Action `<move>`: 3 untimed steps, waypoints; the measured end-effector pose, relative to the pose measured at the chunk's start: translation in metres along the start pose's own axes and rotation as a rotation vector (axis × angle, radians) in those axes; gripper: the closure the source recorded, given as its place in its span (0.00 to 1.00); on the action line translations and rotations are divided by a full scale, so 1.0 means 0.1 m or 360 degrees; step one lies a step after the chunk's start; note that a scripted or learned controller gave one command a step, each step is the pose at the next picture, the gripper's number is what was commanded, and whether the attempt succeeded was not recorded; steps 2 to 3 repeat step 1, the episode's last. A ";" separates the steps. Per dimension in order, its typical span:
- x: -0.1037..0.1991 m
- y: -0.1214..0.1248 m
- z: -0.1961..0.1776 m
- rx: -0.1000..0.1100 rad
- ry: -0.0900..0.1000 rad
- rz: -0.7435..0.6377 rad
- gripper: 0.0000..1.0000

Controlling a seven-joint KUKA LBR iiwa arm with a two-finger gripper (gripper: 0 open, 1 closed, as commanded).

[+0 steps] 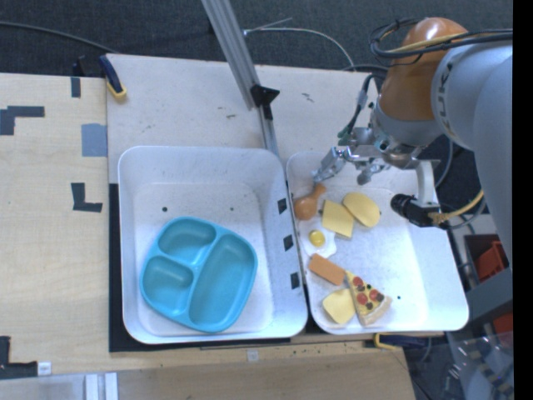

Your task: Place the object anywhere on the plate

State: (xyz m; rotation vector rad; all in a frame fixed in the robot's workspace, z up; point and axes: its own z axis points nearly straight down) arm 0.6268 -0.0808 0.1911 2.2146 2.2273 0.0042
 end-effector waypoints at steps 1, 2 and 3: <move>-0.04 -0.39 -0.29 0.0006 0.0000 0.0009 0.00; -0.04 -0.39 -0.29 0.0006 0.0000 0.0009 0.00; -0.04 -0.39 -0.29 0.0006 0.0000 0.0009 0.00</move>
